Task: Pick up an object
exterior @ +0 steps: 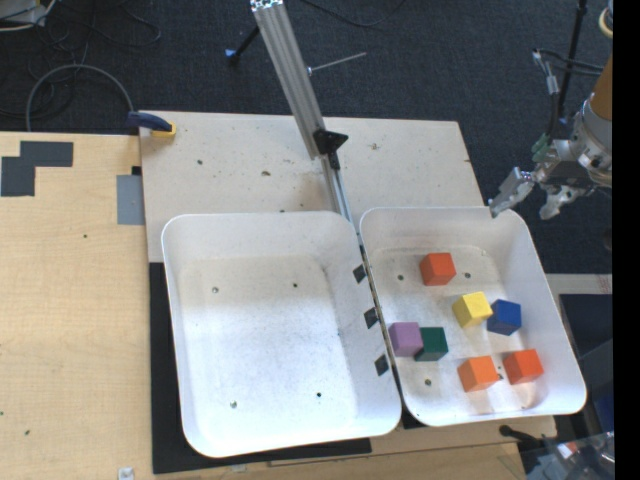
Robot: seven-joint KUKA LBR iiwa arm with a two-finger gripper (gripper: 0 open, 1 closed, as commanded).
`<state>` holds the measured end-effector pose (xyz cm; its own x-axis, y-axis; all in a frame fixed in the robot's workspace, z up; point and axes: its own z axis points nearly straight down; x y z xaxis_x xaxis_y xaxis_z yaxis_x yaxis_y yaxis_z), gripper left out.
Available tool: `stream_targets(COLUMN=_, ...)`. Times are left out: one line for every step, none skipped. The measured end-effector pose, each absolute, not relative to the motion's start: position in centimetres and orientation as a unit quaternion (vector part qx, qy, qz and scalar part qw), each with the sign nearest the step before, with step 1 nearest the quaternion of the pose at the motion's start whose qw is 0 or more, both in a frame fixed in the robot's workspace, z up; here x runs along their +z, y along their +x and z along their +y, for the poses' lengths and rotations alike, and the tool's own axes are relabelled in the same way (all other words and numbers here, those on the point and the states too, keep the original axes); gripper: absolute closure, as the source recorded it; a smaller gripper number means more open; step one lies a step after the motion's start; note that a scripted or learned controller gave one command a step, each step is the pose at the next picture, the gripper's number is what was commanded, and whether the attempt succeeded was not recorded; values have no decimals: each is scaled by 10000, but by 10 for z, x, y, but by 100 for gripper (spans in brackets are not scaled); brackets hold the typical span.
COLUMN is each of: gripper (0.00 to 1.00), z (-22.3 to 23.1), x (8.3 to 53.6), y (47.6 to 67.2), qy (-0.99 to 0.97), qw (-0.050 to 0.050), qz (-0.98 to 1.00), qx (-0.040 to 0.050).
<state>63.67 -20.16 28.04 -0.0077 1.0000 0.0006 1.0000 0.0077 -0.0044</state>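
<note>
Here, fingers (528, 196) spread wide, holding nothing, above right bin's (520, 226) far corner, blocks (437, 268) apart below.

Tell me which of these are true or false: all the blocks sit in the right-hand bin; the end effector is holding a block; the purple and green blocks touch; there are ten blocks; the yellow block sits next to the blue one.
1. All the blocks sit in the right bin. True.
2. The end effector is holding a block. False: it hovers outside the bin's upper right corner with nothing between its fingers.
3. The purple block and green block touch. True.
4. There are ten blocks. False: seven show.
5. The yellow block sits next to the blue block. True.
</note>
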Motion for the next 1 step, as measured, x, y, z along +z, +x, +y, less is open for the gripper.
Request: stream_targets(gripper=0, z=-160, x=137, y=566, qy=-7080, qw=63, qz=-7062, qx=31)
